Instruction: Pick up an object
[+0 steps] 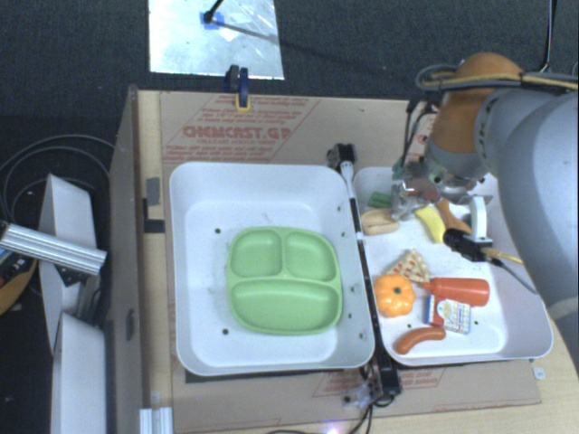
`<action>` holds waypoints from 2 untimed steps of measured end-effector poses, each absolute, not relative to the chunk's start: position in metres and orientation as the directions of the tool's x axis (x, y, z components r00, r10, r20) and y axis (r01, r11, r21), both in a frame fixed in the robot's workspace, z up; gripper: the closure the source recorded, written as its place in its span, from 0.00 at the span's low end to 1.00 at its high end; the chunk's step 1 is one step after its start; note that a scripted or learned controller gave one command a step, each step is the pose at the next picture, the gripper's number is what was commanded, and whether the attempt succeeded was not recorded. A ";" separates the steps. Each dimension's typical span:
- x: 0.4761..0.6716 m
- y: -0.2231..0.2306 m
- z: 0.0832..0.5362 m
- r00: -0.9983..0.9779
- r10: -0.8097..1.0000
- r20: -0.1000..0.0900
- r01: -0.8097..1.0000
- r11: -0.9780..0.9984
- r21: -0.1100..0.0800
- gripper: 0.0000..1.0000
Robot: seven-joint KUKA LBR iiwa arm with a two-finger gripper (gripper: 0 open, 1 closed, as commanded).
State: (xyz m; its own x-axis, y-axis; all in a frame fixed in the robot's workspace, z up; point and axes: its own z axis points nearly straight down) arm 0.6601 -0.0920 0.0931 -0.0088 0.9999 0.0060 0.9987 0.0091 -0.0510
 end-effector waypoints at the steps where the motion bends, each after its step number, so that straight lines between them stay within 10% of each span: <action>1: 0.589 -0.153 0.127 0.005 1.000 0.000 1.000 -0.005 -0.001 1.00; 2: 0.593 -0.149 0.126 -0.002 1.000 -0.001 1.000 0.002 0.002 0.00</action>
State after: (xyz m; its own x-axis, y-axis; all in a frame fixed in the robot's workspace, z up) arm 0.5931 -0.1493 0.1259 -0.0021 1.0000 -0.0008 1.0000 0.0021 0.0018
